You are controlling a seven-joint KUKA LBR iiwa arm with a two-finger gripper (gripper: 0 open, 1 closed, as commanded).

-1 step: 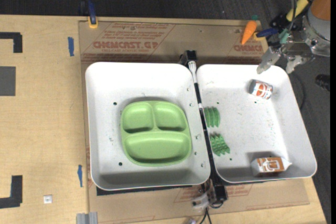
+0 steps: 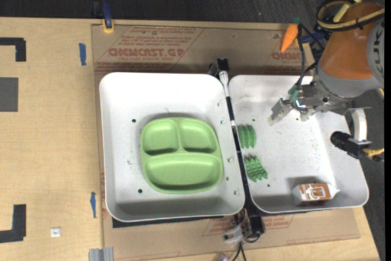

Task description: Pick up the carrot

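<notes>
Beyond the bins, carrot [image 2: 288, 37], above pincer [image 2: 282, 109]

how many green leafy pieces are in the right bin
2. One green leafy piece lies by the right bin's left wall, near the divider; the other lies just below it, closer to the camera. The arm covers the bin's upper right corner, so another could be hidden there.

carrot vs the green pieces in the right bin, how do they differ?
The carrot is orange; the two green pieces are green. The carrot lies outside the bins on the board behind the right bin; the green pieces lie inside it along its left wall. The carrot looks smooth and tapered, while the green pieces look ridged. All are small, and none is at the end effector.
</notes>
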